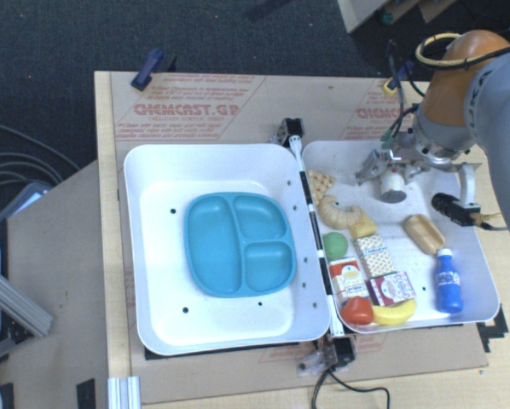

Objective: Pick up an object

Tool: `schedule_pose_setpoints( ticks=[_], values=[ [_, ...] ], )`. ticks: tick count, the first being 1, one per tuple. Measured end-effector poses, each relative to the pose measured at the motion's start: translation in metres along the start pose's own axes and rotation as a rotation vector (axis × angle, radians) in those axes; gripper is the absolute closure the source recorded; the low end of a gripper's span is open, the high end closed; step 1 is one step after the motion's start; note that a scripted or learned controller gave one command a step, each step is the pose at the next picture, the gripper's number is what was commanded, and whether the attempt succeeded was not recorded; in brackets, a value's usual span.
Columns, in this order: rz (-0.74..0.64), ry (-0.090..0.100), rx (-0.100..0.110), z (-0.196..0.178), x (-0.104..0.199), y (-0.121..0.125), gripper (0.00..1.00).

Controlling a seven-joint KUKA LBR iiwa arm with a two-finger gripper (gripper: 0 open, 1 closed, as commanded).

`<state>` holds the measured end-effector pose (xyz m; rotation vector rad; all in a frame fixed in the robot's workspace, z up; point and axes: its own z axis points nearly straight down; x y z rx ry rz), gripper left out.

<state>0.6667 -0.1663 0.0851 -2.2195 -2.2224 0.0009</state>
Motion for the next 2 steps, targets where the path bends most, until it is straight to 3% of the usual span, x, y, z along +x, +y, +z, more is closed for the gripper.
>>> schedule_pose_setpoints(
  ticks=[1,2],
  values=[
    [-0.001,-0.002,-0.002,-0.011,0.000,0.001,1.00],
    [0.000,0.000,-0.004,-0.129,0.064,0.001,1.00]
  ],
)
